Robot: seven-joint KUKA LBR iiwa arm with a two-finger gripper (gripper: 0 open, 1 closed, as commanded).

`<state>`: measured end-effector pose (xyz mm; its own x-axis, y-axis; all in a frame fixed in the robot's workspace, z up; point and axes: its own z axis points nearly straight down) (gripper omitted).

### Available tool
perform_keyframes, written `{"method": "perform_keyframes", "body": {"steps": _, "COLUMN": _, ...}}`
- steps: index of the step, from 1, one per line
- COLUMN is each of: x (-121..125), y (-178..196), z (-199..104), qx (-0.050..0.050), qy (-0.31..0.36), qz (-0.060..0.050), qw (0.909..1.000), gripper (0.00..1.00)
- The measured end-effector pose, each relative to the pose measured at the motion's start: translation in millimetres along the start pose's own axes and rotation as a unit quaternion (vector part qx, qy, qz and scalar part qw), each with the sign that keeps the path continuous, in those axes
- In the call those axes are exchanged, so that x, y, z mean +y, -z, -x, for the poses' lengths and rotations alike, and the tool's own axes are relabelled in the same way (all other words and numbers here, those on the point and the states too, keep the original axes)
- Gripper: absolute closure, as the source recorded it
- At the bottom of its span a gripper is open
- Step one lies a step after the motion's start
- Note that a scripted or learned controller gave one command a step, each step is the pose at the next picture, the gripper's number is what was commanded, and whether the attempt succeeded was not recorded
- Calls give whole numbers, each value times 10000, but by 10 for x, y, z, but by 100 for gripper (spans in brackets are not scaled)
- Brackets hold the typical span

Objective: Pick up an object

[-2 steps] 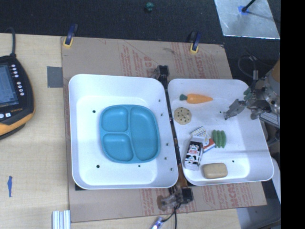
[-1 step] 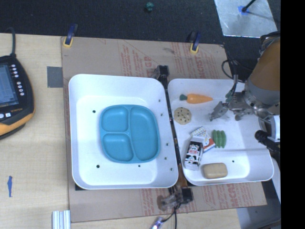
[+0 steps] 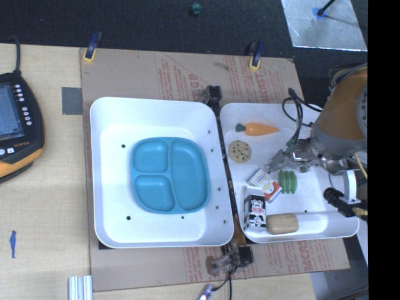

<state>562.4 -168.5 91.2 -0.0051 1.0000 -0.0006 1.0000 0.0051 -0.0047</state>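
hand [image 3: 279,162] low in right bin [image 3: 325,230], over small carton [image 3: 262,181] beside green item [image 3: 288,182] | can't tell if spread or pinching | risk: crowded items, I nudge instead of grip

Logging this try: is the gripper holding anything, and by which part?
Cannot be told. The gripper hangs over the right white bin, beside the green ridged toy; no object shows in it.
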Motion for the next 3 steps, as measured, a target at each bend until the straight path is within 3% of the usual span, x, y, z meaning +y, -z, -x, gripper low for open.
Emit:
{"method": "perform_keyframes", "body": {"steps": 1, "x": 823, "y": 13, "z": 436, "qx": 3, "qy": -1, "qz": 14, "qw": 10000, "gripper": 0}}
{"method": "perform_keyframes", "body": {"steps": 2, "x": -16, "y": 2, "z": 83, "qx": 5, "qy": -6, "qz": -2, "qw": 10000, "gripper": 0}}
{"method": "perform_keyframes", "body": {"steps": 3, "x": 719, "y": 12, "z": -60, "qx": 6, "qy": -9, "qz": 15, "qw": 10000, "gripper": 0}}
